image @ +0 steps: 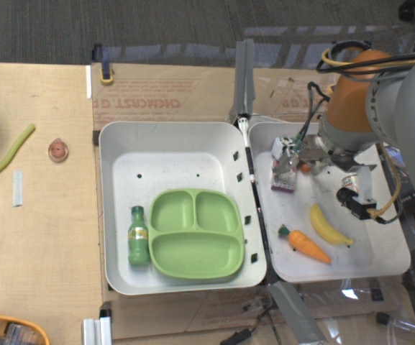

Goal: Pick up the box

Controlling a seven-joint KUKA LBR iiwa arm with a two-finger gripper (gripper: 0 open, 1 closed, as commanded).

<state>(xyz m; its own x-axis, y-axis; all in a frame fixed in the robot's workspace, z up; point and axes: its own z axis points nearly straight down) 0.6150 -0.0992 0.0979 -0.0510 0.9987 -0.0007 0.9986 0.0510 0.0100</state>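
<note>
Box [284, 178] sits at the left side of the right bin [380, 268], its long axis running roughly up and down the view. The claw [288, 152] hangs directly over its upper end, apparently touching; whether it pinches the box I cannot tell. A banana [329, 226] and carrot [308, 243] lie well apart, toward the bin's front. The left bin [113, 192] holds a green tray [195, 234] and bottle [138, 236] on the cardboard-covered bench [157, 95].
</note>
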